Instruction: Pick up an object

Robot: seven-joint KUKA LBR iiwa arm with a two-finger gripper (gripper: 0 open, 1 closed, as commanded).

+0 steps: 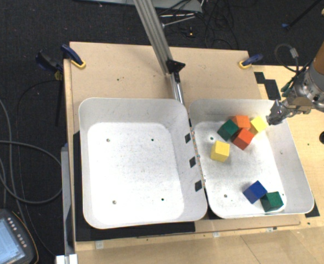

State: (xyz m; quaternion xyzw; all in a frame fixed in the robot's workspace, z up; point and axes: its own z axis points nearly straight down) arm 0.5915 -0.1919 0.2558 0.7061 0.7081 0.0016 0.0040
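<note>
We see seven small blocks [242, 138] in the right bin [294, 164] (five clustered at the back, two near the front corner).

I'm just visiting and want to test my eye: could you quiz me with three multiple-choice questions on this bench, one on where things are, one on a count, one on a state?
1. Which bin holds the blocks?
A. left
B. right bin
C. both

2. How many yellow blocks are there?
A. one
B. two
C. three

3. How do the blue block and the green block beside it lie?
A. side by side, touching
B. stacked
C. in separate bins

Answers:
1. B, all the blocks lie in the bin near the arm.
2. B, one yellow block lies apart, another sits by the orange block.
3. A, they rest together at the near corner.
</note>
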